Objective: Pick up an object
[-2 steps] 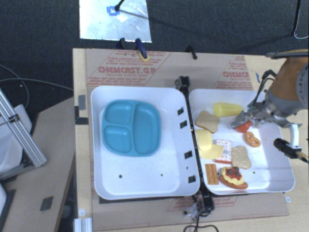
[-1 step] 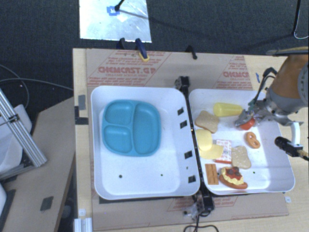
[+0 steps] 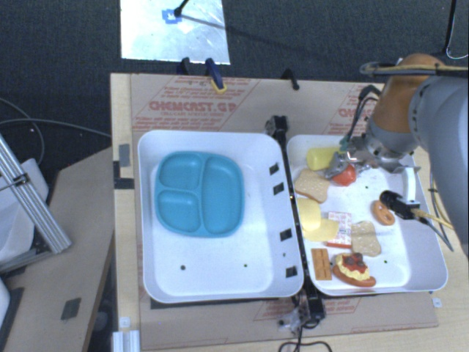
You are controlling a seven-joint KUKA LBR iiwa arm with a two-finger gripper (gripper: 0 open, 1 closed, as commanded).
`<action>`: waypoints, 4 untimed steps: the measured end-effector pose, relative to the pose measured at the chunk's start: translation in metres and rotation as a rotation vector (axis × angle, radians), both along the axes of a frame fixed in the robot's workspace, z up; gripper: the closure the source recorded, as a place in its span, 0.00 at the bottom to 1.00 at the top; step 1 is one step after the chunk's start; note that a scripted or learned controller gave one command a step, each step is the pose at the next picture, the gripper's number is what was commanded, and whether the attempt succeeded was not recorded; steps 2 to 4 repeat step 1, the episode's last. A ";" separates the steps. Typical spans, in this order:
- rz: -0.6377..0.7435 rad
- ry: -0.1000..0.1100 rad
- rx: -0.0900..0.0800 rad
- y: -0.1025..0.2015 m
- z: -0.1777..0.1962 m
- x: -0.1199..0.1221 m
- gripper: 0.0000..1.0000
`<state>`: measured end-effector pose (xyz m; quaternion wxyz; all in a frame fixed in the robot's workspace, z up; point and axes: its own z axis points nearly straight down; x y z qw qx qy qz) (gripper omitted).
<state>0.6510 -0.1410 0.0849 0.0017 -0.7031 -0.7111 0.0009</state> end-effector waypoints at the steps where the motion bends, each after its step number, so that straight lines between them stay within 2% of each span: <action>1: -0.002 -0.011 0.000 0.051 0.070 0.000 1.00; 4: -0.002 -0.011 0.000 0.051 0.070 0.000 1.00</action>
